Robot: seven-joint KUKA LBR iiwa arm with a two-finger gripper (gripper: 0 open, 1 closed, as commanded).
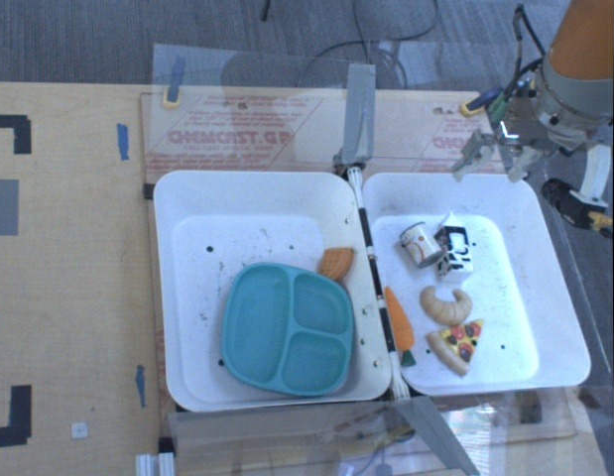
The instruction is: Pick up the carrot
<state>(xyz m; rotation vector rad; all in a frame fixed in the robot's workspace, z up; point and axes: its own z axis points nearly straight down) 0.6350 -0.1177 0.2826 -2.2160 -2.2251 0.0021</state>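
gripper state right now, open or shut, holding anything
Gripper: open, holding nothing, above the right bin's far rim, well away from the carrot.

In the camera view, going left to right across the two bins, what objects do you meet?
Teal divided plate → brown cookie-like piece → carrot → small can → croissant, with the gripper farther right, above the bin.

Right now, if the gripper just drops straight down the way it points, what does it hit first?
Probably the back rim of the right bin or its bare floor, though depth is unclear. The gripper hangs over that far edge, well short of the carrot.
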